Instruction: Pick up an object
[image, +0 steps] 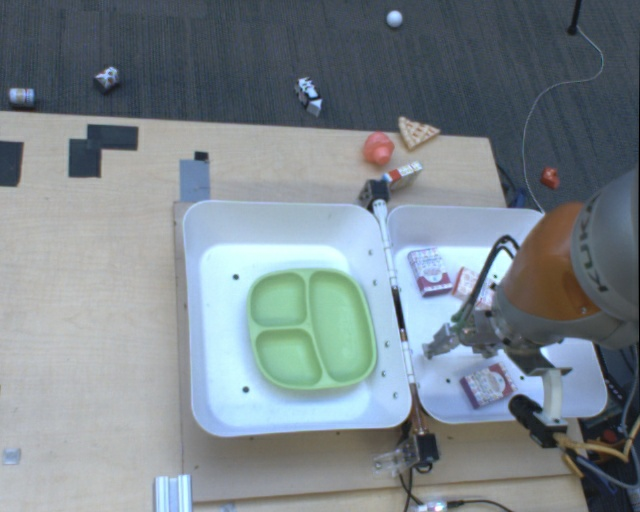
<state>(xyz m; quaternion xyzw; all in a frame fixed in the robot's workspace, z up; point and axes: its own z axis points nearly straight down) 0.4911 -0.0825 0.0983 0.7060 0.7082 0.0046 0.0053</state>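
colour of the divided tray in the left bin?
Light green, plain. The divided tray shows clearly in the camera view, lying in the left bin.

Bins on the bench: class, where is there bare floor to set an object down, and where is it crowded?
Bare floor rings the green tray inside the left bin. The right bin is crowded: three small packets and the arm above them.

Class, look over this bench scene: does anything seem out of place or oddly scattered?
Yes. A red ball, a pizza-slice toy and a marker lie outside the bins, at the bench's far edge. More small items, including a white ball, are strewn on the carpet beyond.
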